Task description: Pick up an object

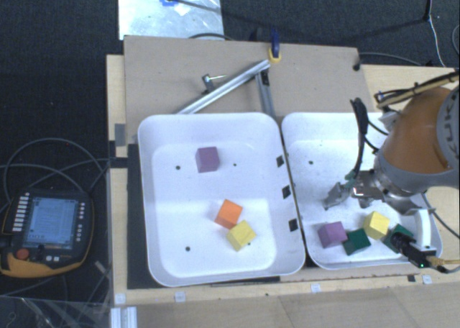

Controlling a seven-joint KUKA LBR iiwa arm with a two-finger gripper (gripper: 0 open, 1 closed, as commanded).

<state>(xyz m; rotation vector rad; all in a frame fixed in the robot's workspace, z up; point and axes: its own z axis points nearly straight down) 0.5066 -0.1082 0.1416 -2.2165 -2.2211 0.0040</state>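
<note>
Over the right bin (316, 132) we see the gripper (343, 194) with its fingers spread and nothing between them, so no pick is made yet. Just below it lie a purple block (332, 233) and a green block (356, 242), touching each other, with a yellow block (376, 224) to their right. We judge the whole grasp remains: descend, close, lift. Far left, another bin (154, 175) holds three more blocks.

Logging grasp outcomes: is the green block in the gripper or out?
Out. The green block lies on the right bin floor, apart from the gripper.
</note>
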